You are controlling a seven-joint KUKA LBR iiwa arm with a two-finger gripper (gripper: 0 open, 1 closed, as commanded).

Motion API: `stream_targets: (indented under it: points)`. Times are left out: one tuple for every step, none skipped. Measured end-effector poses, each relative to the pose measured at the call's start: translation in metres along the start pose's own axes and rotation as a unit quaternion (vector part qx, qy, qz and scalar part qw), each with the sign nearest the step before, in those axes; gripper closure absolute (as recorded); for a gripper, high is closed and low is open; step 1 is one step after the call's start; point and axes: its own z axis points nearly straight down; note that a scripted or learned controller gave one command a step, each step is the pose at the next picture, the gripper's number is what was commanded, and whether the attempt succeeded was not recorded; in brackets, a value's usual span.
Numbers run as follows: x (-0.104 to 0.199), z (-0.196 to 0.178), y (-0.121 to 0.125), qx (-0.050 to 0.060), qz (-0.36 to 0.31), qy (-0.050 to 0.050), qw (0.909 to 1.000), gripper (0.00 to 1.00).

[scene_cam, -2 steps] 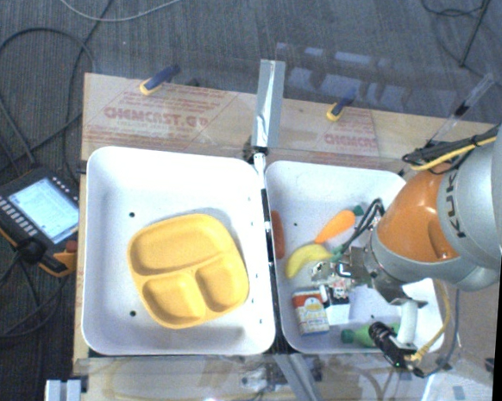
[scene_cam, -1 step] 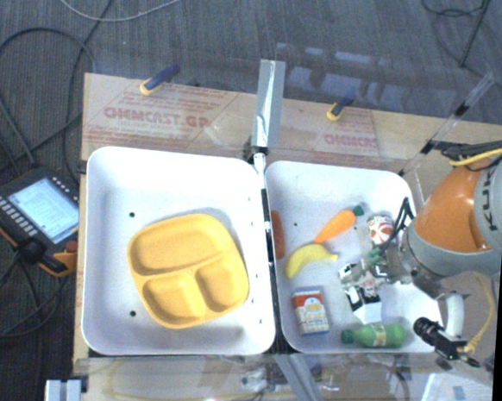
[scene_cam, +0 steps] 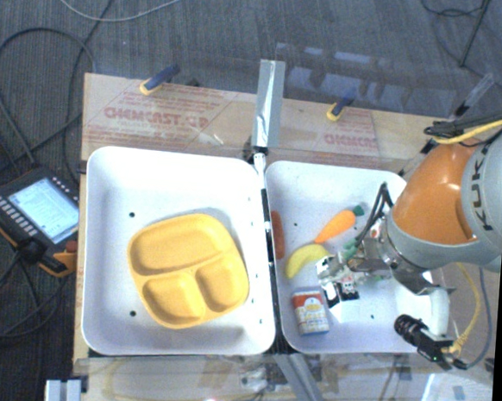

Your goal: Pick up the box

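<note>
The box (scene_cam: 311, 313) is a small carton with an orange-red top and a pale label. It lies in the right bin (scene_cam: 370, 339) near that bin's front left. My gripper (scene_cam: 342, 280) hangs over the right bin, just up and to the right of the box, close to it. The grey wrist with its orange band (scene_cam: 437, 206) rises behind the gripper. Nothing is plainly seen held by the gripper.
A yellow banana (scene_cam: 305, 260) and an orange carrot (scene_cam: 335, 225) lie just left of and behind the gripper. A thin red piece (scene_cam: 276, 232) rests by the right bin's left wall. A yellow divided plate (scene_cam: 189, 270) sits in the left bin (scene_cam: 114, 184).
</note>
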Motion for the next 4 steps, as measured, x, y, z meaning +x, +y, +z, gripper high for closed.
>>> stream_targets:
  points:
    - [0.022, -0.018, 0.016, 0.000, -0.005, 0.000, 1.0000, 1.00]
    - [0.086, -0.058, 0.034, 0.000, 0.069, -0.002, 0.9976, 1.00]
    - [0.037, -0.068, 0.009, 0.000, 0.031, -0.002, 0.9995, 1.00]
    - [0.146, 0.001, 0.012, 0.001, 0.006, 0.000, 1.0000, 1.00]
